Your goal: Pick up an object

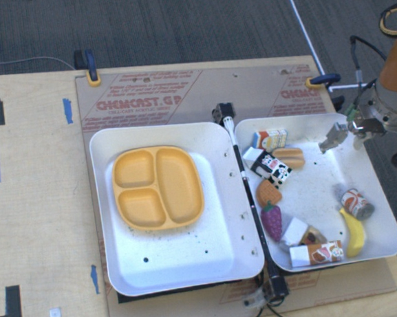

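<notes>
The claw [336, 137] hangs over the far right corner of the right bin [385, 203], and nothing sits between its fingers; at this size I cannot tell whether they are spread or closed. This looks like the approach step, with no object chosen yet. The things to pick lie nearer the camera: a hot dog [289, 157], a banana [355, 232] and a can [354, 203]. Next, the claw needs to centre over one and descend.
</notes>
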You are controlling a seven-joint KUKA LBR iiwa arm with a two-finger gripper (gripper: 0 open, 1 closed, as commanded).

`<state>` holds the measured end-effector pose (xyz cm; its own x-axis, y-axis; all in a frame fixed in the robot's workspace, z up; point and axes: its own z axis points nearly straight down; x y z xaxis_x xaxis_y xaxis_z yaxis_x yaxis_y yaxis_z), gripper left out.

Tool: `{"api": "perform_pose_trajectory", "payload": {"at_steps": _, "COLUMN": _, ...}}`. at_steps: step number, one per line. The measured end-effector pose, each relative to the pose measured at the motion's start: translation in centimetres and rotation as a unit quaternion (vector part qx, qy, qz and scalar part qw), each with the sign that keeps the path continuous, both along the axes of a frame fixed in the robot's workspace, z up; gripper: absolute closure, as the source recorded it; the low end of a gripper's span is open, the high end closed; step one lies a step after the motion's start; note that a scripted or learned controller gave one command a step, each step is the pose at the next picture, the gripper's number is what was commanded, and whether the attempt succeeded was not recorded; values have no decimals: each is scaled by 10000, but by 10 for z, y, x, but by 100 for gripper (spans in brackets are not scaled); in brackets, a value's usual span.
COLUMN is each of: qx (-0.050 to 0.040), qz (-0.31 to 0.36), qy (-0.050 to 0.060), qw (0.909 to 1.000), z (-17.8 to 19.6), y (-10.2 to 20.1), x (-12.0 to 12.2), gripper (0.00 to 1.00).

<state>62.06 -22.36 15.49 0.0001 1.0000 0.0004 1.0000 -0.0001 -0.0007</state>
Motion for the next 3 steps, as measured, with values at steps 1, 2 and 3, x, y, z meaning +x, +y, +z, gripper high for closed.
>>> {"api": "perform_pose_trajectory", "payload": {"at_steps": 1, "qx": -1, "qz": 11, "qy": 46, "qw": 10000, "z": -64, "y": 89, "x": 45, "gripper": 0}}
{"api": "perform_pose_trajectory", "payload": {"at_steps": 2, "qx": -8, "qz": 2, "qy": -40, "qw": 10000, "z": -67, "y": 78, "x": 12, "gripper": 0}}
{"api": "perform_pose_trajectory", "payload": {"at_steps": 3, "qx": -40, "qz": 0, "qy": -63, "qw": 10000, "z": -55, "y": 76, "x": 14, "gripper": 100}}
